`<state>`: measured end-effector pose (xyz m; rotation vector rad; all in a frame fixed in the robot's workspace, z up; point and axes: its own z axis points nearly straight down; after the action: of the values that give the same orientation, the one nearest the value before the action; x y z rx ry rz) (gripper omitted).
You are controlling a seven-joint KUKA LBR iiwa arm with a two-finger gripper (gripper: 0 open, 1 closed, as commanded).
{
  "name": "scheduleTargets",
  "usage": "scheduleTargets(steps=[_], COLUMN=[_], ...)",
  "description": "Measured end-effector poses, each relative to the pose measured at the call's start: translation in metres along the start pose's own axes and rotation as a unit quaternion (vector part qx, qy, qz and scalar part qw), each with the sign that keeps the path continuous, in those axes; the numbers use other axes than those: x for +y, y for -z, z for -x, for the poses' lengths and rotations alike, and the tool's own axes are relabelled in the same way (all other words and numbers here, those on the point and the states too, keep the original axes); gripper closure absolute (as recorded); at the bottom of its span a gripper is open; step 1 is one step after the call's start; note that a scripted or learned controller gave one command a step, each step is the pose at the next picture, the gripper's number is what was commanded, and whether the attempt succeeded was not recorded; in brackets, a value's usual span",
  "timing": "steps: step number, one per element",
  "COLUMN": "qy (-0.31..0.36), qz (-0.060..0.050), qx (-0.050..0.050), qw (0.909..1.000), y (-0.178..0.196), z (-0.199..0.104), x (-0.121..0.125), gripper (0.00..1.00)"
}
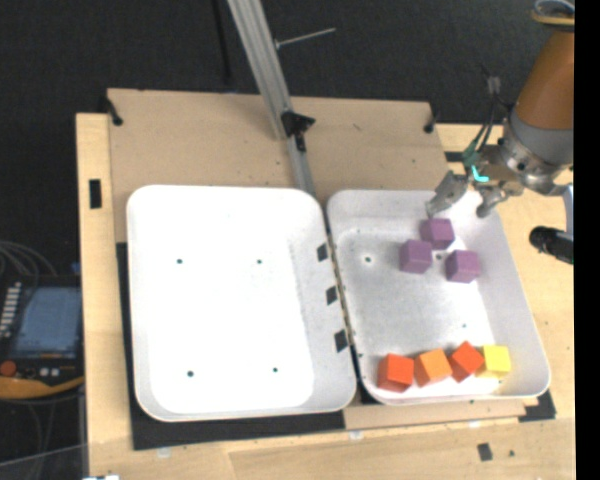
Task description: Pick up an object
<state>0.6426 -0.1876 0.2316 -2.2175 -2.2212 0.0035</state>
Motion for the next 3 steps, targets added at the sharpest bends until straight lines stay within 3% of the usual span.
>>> scheduleTargets(steps=[1,3], qy=[0.001,-0.002], qz=[0.002,0.001], qx=[-0.002,-0.002], qw=[1.0,1.0], y=[0.003,-0.114], z=[0.0,0.009], x=[0.001,-0.003], gripper=[0.0,0.0])
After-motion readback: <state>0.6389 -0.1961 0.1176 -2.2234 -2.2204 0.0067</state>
